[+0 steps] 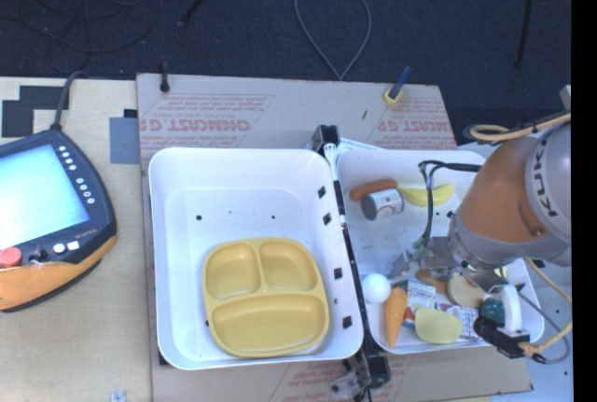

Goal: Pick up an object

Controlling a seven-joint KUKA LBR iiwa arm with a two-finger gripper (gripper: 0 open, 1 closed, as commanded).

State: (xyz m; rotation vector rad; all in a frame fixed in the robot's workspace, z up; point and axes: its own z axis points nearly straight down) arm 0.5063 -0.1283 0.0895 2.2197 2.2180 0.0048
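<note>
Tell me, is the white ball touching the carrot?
Touching, it seems. In the camera view, the white ball sits right against the carrot top in the right bin, with no gap between them.

Two white bins: the left bin (177,204) and the right bin (373,169). One yellow tray (266,298) with three compartments lies in the left. In the right: one carrot (395,316), one white ball (376,287), one banana (431,196), one brown cylinder (377,196), plus a few small items I cannot tell apart.
</note>
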